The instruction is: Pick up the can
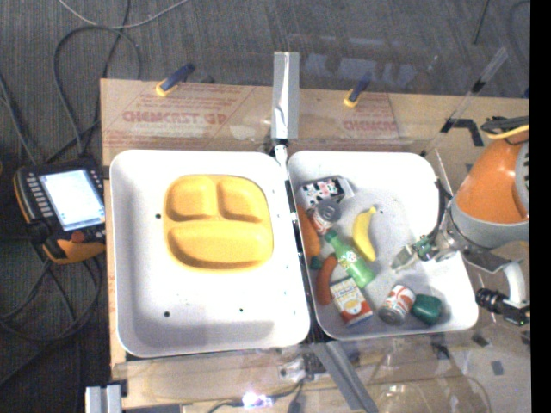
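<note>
The can (396, 304), red and white with a silver end, lies on its side near the front of the right bin (405, 166). It rests between a small carton (349, 303) and a dark green object (428, 308). My gripper (407, 256) hangs over the right part of that bin, a little behind the can and apart from it. Nothing shows between the gripper and the can.
The right bin also holds a banana (365, 232), a green bottle (349, 259), a card box (323, 189), an orange stick (310, 235) and a red one (324, 280). A yellow compartment tray (219, 222) lies in the left bin (138, 317).
</note>
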`<state>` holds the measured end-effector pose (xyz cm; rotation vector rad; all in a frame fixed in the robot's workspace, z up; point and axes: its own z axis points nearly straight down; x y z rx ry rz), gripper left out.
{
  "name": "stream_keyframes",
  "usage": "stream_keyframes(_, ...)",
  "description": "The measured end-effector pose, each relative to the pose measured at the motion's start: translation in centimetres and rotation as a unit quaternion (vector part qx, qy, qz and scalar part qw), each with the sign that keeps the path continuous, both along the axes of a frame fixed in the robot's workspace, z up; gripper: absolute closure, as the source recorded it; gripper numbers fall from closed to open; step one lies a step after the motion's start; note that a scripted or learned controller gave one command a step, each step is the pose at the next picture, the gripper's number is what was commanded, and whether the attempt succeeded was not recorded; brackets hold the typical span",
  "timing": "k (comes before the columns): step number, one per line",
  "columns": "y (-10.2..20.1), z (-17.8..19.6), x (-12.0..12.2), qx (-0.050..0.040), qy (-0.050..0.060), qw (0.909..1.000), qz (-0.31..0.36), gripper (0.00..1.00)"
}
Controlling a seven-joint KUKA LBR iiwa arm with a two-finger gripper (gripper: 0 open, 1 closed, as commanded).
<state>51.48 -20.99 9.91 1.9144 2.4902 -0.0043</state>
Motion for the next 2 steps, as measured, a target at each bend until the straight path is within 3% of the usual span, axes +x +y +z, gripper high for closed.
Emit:
stream_keyframes(1, 0.57, 9.68, 1.56, 0.0011, -0.001, 0.9944, 0.105, 1.0)
stream_keyframes(2, 0.57, 9.67, 1.56, 0.0012, -0.001, 0.9945, 0.105, 0.0)
